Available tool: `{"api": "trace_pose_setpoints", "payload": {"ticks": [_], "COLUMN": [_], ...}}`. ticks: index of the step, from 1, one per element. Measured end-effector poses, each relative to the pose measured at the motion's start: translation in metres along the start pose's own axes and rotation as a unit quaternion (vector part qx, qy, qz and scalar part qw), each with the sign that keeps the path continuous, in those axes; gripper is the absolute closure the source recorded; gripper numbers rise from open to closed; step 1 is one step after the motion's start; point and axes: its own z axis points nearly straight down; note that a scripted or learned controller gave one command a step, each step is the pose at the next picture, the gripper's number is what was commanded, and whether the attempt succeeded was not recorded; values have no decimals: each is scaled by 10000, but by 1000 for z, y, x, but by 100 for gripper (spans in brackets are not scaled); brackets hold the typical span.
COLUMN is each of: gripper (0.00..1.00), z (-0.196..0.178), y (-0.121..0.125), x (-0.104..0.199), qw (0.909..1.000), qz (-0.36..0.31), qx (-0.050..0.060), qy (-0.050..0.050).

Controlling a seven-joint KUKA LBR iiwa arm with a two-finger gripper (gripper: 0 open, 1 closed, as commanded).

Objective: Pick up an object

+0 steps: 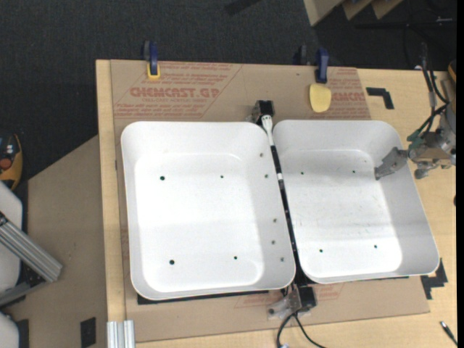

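Gripper at right bin's far-right rim, fingers impossible to tell apart or together, likely grabbing air with nothing nearby.

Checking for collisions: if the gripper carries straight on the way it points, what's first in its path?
The gripper points left and down into the right bin. It would probably meet that bin's bare white floor first; its height above is unclear.

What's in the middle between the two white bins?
In the camera view, a thin black strip runs between the left bin and the right bin, with a black clamp at its far end.
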Motion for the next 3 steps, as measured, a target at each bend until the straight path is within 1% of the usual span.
{"api": "trace_pose_setpoints", "payload": {"ticks": [1,2,3], "gripper": [100,100,100], "z": [-11,-109,-113], "y": [1,41,44], "x": [0,109,123], "qw": [10000,9999,10000], "qz": [-3,-71,-17], "qx": [-17,-70,-19], "qy": [-7,10,0]}}
